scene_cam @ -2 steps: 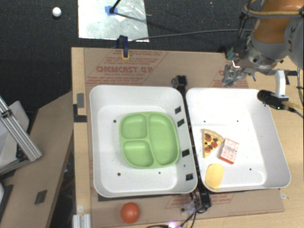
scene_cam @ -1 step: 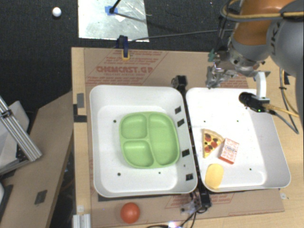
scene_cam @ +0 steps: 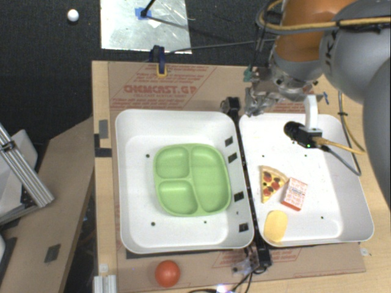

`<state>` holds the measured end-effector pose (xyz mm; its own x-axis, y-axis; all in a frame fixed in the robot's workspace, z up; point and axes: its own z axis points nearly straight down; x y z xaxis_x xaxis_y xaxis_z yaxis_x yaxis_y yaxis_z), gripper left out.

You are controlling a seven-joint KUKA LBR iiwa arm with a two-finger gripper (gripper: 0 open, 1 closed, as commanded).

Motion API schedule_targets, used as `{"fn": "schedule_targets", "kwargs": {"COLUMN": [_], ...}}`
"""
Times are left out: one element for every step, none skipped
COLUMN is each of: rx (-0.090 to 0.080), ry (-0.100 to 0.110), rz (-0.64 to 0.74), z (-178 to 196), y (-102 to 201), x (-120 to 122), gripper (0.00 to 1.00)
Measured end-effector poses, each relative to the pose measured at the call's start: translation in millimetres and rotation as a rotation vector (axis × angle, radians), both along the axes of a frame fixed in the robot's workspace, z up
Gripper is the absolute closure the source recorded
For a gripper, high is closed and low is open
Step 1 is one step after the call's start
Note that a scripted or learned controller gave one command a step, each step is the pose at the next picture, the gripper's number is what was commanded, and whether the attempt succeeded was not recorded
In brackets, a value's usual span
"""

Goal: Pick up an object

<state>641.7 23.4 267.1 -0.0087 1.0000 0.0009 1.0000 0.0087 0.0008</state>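
camera view shows the gripper above the right bin's far corner, its grip unreadable; pizza slice not yet picked.

Readable text: one brand print

I read "CHEMCAST GP" in red, printed upside down on the brown protective sheet well left of the gripper; the small red-and-white packet below it carries print too small to read
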Motion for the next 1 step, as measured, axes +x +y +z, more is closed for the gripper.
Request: {"fn": "schedule_targets", "kwargs": {"rx": [0.000], "ry": [-0.002], "rz": [0.000], "z": [-5.6], "y": [46.5], "x": [3.1], "gripper": [1.00]}}
